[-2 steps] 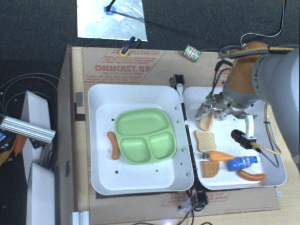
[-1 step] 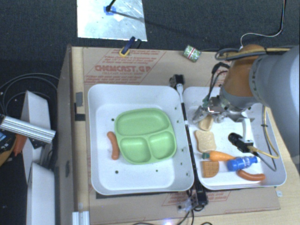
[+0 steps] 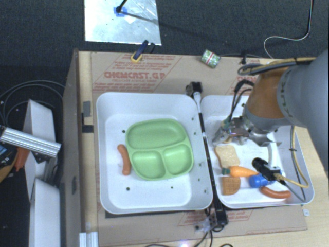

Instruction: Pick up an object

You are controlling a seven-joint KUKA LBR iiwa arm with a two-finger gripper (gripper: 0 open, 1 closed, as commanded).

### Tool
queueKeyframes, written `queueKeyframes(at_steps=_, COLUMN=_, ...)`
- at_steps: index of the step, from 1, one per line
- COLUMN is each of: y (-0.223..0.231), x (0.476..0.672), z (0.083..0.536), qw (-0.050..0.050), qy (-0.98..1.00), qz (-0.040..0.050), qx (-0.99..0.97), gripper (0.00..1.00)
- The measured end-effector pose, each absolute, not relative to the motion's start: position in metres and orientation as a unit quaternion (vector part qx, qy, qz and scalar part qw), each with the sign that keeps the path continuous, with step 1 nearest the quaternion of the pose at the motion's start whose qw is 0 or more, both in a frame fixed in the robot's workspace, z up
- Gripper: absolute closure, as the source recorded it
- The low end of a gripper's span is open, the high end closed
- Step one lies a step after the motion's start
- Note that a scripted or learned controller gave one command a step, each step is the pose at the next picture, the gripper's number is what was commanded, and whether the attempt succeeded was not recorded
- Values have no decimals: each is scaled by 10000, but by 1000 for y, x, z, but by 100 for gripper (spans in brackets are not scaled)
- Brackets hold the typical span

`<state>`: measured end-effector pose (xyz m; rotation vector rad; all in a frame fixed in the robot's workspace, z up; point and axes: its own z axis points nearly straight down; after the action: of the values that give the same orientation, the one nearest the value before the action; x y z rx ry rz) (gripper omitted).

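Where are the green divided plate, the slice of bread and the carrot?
green divided plate (image 3: 154,136): camera view, bare floor of its large compartment.
slice of bread (image 3: 226,155): camera view, middle of its top face.
carrot (image 3: 241,172): camera view, mid-length of its orange body.

The grey arm (image 3: 300,89) reaches in from the right, its orange-banded wrist bent down over the gripper (image 3: 231,133).
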<state>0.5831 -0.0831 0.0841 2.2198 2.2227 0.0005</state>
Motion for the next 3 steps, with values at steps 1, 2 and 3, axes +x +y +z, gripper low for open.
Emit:
queueKeyframes(at_steps=1, y=-99, x=623, z=85, qw=14, qy=7083, qz=7, qx=7059, gripper=0)
queueKeyframes(at_steps=2, y=-88, x=633, z=85, qw=7, qy=7087, qz=9, qx=7055, gripper=0)
queueKeyframes(at_steps=3, y=-89, x=625, z=85, qw=6, qy=7079, qz=3, qx=7063, gripper=0)
